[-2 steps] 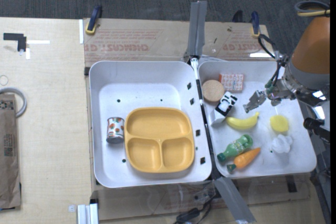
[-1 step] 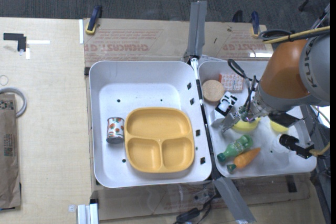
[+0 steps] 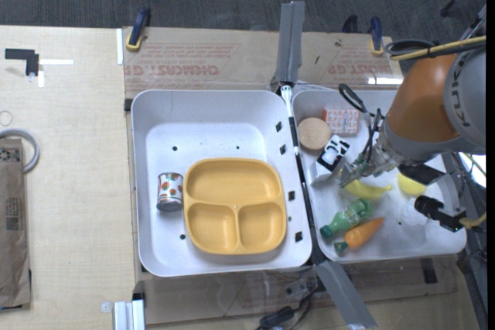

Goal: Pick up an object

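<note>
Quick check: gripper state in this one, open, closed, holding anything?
Gripper: cannot be told. It sits low in the right bin, right at the banana, with the wrist blocking a clear look.

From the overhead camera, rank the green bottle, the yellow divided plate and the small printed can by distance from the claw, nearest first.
1. Green plastic bottle: right bin, just below the claw.
2. Yellow divided plastic plate: left bin, across the divider to the claw's left.
3. Small printed can: left bin, beyond the plate's far left edge.
</note>
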Robot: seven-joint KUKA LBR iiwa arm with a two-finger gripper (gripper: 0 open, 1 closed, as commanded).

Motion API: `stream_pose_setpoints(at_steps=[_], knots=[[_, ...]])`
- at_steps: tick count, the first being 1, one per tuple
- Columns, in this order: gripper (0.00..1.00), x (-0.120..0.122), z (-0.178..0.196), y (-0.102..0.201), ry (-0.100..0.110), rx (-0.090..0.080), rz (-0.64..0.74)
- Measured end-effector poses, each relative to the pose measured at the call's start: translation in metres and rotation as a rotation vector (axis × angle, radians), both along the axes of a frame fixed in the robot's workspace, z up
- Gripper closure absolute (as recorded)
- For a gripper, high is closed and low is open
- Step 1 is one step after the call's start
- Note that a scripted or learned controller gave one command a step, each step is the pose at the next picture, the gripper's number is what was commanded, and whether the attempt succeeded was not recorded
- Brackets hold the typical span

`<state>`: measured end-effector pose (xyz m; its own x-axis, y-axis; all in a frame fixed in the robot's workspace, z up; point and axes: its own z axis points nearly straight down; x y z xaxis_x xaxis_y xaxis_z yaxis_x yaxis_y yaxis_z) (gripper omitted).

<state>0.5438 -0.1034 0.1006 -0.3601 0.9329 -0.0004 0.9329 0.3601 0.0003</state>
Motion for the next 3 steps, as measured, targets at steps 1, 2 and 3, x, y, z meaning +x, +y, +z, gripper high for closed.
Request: stream_pose_setpoints(at_steps=[1,2,3], knots=[[1.00,0.000,0.009,-0.001,-0.001,0.000,-0.004],[1.00,0.001,0.018,-0.002,-0.002,0.000,-0.009],[1.00,-0.012,-0.010,-0.046,0.003,0.001,-0.186]])
